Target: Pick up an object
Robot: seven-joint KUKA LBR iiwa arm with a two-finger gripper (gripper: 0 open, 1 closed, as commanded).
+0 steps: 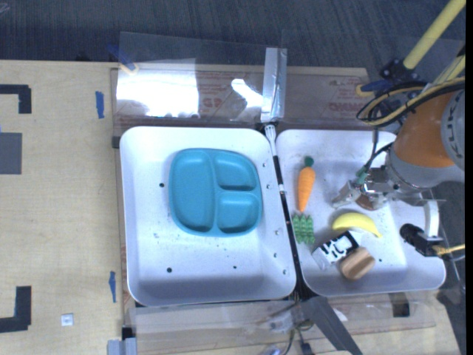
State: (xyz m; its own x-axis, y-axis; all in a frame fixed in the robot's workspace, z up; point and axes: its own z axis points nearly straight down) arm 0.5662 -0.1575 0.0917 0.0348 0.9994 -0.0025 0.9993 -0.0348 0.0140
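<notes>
In the right bin (414, 272) lie an orange carrot (305, 186) with a green top, a green ridged toy (302, 228), a yellow banana (355, 222), a black-and-white block (336, 247) and a tan wooden cylinder (356, 264). My gripper (360, 193) hangs over the middle of this bin, just above the banana and to the right of the carrot. Nothing shows in its grasp. The grey arm with its orange band (425, 135) reaches in from the right.
The left bin (140, 220) holds a blue divided plate (216, 191). A clear plastic panel (196, 87) and a metal bracket (273, 83) stand behind the bins. Yellow and black cables (392, 95) hang at the back right.
</notes>
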